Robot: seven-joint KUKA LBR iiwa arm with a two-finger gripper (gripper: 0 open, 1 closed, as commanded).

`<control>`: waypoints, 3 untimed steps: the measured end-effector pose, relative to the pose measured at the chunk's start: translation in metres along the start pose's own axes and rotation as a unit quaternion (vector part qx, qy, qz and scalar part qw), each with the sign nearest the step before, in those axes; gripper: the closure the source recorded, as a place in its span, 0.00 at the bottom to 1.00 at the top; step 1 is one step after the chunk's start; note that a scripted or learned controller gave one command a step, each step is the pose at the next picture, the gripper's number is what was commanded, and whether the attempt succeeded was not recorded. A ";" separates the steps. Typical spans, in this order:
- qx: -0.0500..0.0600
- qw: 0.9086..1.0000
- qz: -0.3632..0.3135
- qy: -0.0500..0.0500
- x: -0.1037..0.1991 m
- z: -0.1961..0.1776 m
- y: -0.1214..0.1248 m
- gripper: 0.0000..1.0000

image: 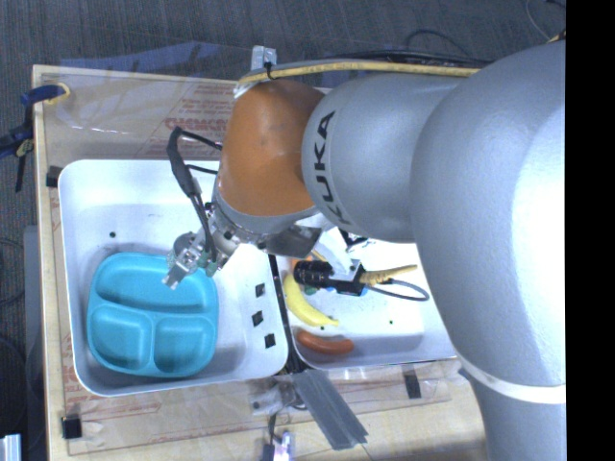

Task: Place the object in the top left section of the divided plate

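From the camera above the bench we see the grey arm (432,152), with its orange band (269,152), reaching in from three o'clock and covering much of the right bin (404,349). Its gripper (189,260) hangs over the left bin (77,200), just at the twelve o'clock rim of the blue divided plate (152,313). We cannot tell whether the claw is open or closed, nor whether anything sits between its tips; they are small and blurred against the plate's edge. The plate lies toward the seven o'clock corner of the left bin and has three sections: one wide one along its top and two smaller ones below. In the right bin, at about six o'clock from the arm's wrist, we see a yellow banana (306,307) lying just above a reddish sausage-like object (325,344). Which object the task means we cannot tell.
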State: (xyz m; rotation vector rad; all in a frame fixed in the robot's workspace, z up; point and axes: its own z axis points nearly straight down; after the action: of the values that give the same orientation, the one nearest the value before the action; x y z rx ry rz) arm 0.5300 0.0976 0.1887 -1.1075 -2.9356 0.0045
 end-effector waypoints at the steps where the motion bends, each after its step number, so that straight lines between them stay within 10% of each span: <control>1: 0.002 1.000 -0.001 0.001 -0.002 -0.007 0.000 1.00; 2: 0.004 1.000 -0.002 0.002 -0.003 -0.014 0.000 1.00; 3: 0.002 0.990 0.143 0.001 0.027 0.001 -0.050 1.00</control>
State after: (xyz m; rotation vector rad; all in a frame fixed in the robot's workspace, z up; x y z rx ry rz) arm 0.4765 0.0782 0.1881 -1.5155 -2.7435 0.0095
